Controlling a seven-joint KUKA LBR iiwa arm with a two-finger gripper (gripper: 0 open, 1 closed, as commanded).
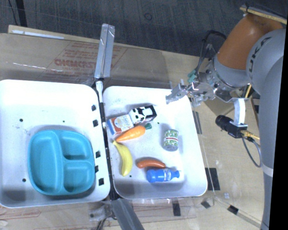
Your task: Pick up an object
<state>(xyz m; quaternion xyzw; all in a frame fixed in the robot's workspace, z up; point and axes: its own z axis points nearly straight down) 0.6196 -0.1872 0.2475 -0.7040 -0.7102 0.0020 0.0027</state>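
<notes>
My gripper (182, 92) hangs over the far right rim of the right bin (196, 156), above and to the right of the objects. Nothing shows in it. Inside the right bin lie a black-and-white carton (143, 113), a red-and-white carton (120, 123), a carrot (131, 133), a banana (124, 159), a small green can (171, 139), a brown sausage (151, 163) and a blue bottle (162, 175). The carrot rests against the red-and-white carton. The sausage touches the blue bottle.
The left bin (15, 100) holds a blue divided plate (59, 162). A metal bar (104, 51) stands up between the bins at the back. Black cable (233, 126) hangs off the arm right of the right bin.
</notes>
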